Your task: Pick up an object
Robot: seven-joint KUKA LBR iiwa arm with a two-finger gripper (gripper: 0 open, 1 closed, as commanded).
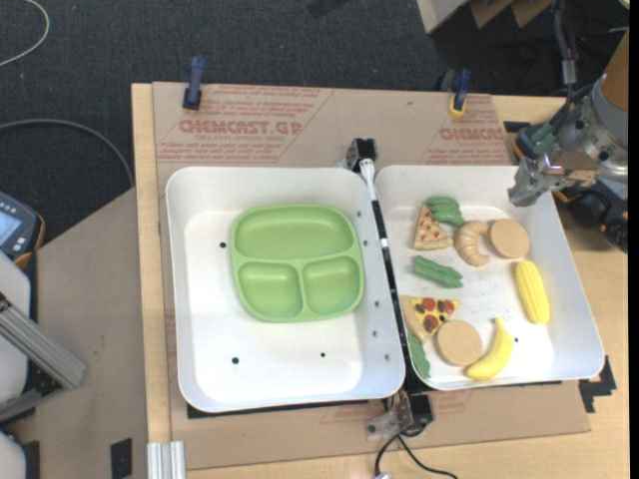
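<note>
Where bins meet, glossy curved banana, ridged corn

The worktop is brown board with red lettering. Two white bins lie on it side by side: the left bin and the right bin.

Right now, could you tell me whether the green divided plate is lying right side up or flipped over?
Right side up. The green divided plate lies flat in the left bin, its three hollow compartments facing upward, nothing in them.
</note>
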